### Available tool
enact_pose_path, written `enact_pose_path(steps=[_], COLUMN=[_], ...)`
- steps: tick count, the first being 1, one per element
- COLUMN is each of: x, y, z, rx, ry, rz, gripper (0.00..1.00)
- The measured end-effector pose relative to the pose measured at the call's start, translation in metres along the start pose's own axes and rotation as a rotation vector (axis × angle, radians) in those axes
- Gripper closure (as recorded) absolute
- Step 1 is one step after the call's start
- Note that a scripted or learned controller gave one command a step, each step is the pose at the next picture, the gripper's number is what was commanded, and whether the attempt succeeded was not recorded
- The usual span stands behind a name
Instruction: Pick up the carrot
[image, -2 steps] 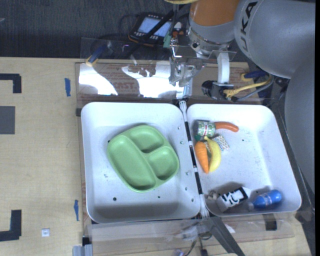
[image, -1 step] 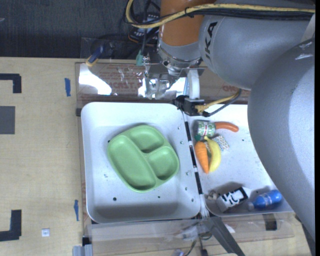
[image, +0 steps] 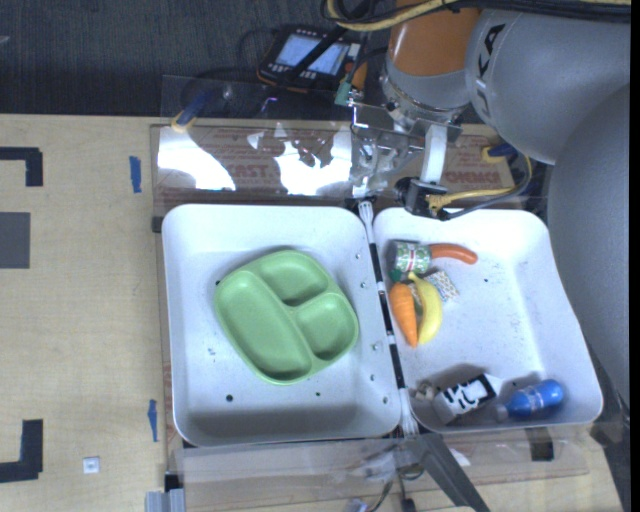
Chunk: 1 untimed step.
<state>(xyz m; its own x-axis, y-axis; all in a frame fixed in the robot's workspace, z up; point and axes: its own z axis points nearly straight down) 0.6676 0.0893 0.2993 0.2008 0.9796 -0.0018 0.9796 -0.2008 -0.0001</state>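
The carrot (image: 403, 312), orange and tapering toward the front, lies in the right bin (image: 520, 300) near the left wall, pressed against a yellow banana (image: 431, 308). My gripper (image: 367, 178) hangs behind the bins' back edge, over the divider between them, well clear of the carrot. Nothing visible hangs beneath it.
A green can (image: 409, 260) and a curved red-orange piece (image: 453, 254) lie just behind the carrot. At the right bin's front are a black-and-white object (image: 466, 393) and a blue bottle (image: 533, 398). A green divided plate (image: 287, 315) sits in the left bin (image: 190, 300).
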Motion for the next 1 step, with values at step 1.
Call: enact_pose_path(steps=[1], x=[-0.0410], y=[0.0076], z=[0.0388], rx=[0.007], ry=[-0.001], rz=[0.202], gripper=[1.00])
